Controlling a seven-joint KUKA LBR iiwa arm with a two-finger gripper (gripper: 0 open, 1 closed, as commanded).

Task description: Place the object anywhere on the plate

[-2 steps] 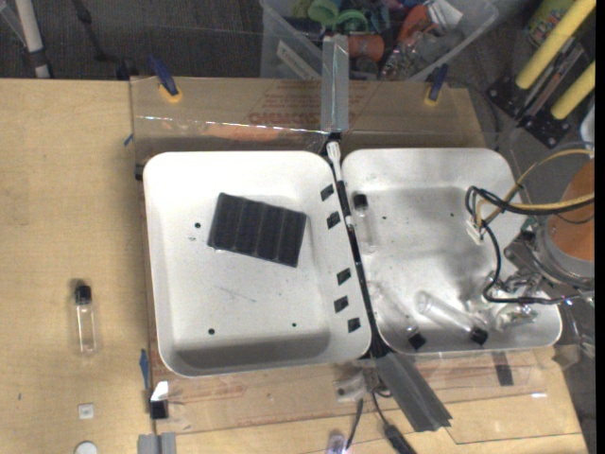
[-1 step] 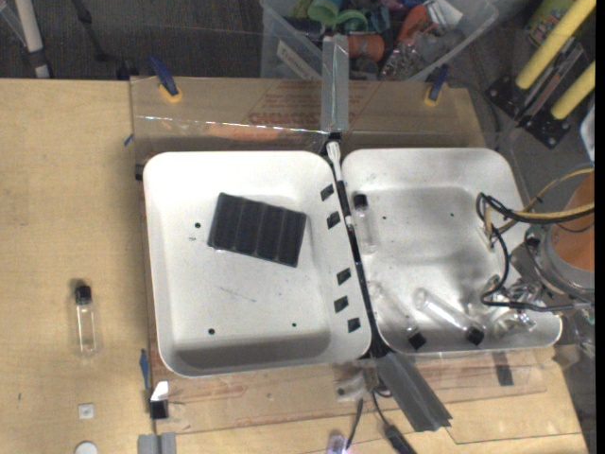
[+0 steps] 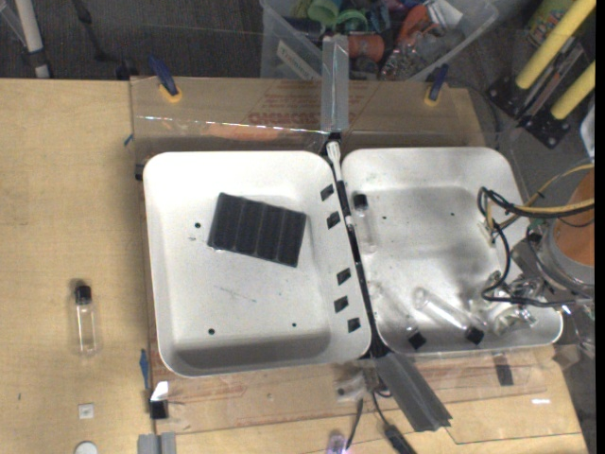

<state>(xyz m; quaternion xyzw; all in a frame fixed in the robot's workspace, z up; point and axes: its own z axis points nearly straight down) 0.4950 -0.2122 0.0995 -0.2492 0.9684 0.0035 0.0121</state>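
Lying in the right bin [image 3: 416, 173], a clear vial [image 3: 444, 308] looks light, slippery, breakable; grasp its middle. Hand [image 3: 515, 312] grip unclear.

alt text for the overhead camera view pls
Robot gripper reaches low into the right white bin beside a clear vial lying on the bin floor. The left white bin holds a dark ridged rectangular plate, lying flat and slightly angled.

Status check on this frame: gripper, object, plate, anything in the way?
Gripper low in right bin, by clear vial. Dark ridged plate flat in left bin. Divider between the bins.
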